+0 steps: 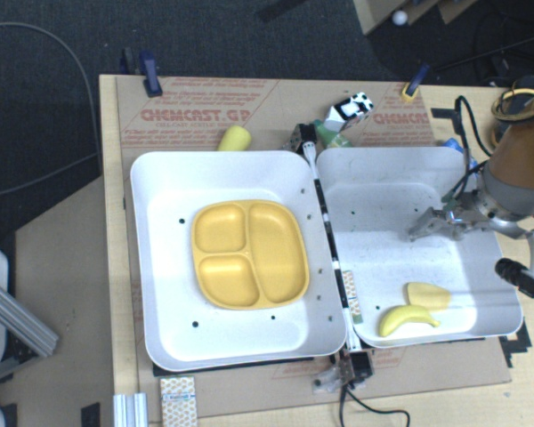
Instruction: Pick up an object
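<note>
I take the right bin point(383, 185) as my landmark. My end effector point(420, 229) hangs inside it, over the bare middle of its floor, with the grey arm point(507, 185) coming in across the bin's right rim. From this slanted view I see thin grey metal reaching left from the wrist, low over the white floor, but I cannot tell how it is set, and I see nothing gripped in it.

The things to pick up lie in the same bin, toward its near right corner. A yellow banana point(405, 320) rests on the floor close to the near rim, and a pale yellow block point(429, 295) sits just behind it, touching or almost touching. Both lie apart from the end effector, nearer the camera than it.

To the left of my landmark bin sits the left bin point(160, 194), rim to rim with it, and a yellow divided plate point(249, 254) lies flat at its centre. On the surface point(125, 114) behind the left bin, a small yellow object point(235, 138) rests near the far rim.
</note>
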Available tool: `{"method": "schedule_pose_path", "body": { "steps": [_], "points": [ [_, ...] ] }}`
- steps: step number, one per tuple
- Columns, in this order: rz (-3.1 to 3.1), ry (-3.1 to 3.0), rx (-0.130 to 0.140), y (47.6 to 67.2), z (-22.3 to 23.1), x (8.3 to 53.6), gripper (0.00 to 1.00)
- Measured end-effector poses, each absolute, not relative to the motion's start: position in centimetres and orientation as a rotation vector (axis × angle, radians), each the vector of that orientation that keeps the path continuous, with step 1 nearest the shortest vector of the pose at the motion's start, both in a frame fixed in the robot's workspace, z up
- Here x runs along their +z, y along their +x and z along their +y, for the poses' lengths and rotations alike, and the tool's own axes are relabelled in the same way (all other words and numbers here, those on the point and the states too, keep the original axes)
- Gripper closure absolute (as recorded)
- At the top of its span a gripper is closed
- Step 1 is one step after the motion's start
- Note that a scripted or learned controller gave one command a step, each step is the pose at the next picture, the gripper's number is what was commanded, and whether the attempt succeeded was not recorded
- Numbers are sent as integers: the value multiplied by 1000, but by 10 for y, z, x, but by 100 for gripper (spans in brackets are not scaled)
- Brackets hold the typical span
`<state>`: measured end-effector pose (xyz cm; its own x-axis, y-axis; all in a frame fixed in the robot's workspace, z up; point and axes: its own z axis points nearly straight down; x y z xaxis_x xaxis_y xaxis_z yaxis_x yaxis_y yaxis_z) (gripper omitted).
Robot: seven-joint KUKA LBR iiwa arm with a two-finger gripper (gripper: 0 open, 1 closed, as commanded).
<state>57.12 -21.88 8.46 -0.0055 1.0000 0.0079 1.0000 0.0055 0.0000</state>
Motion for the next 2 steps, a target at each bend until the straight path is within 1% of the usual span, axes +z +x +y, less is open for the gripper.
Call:
{"method": "schedule_pose_path", "body": {
  "steps": [1,2],
  "points": [
    [-2218,-2221,1,485,-175,84,0],
    [-2223,-2221,0,567,-210,85,0]
  ]
}}
